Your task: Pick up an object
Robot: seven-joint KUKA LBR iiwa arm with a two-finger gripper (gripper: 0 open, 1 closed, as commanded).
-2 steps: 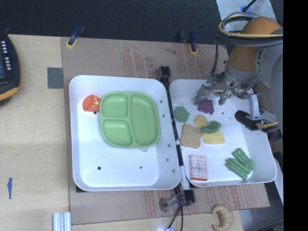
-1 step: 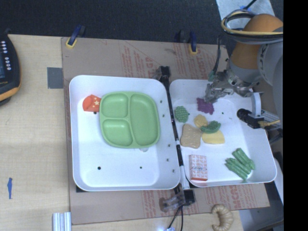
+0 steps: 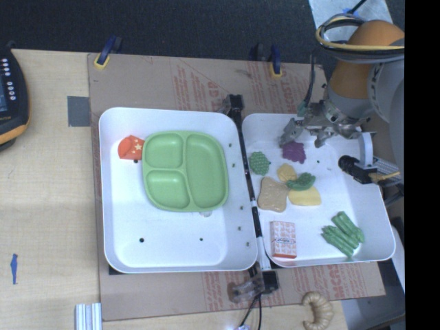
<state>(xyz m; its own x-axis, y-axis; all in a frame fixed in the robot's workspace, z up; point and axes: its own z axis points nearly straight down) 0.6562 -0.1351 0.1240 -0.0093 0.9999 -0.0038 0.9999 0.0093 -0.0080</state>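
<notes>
Camera view: gripper (image 3: 307, 133) over right bin (image 3: 371, 212), fingers spread, gripping nothing, purple piece (image 3: 294, 151) just at its 7 o'clock. Arm (image 3: 364, 60) cut off at right edge.

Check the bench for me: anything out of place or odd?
One thing: a curled tan object lies on the bench outside both bins, below the right bin. A red item sits wedged between the green divided plate and the left bin wall.

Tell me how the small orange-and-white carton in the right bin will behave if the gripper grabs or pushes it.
The carton lies flat near the right bin's front wall, so it will probably slide rather than roll. It looks like a boxy, stiff toy, likely light. Its flat faces should suit a two-finger pinch, though the nearby wall may crowd the gripper.
</notes>
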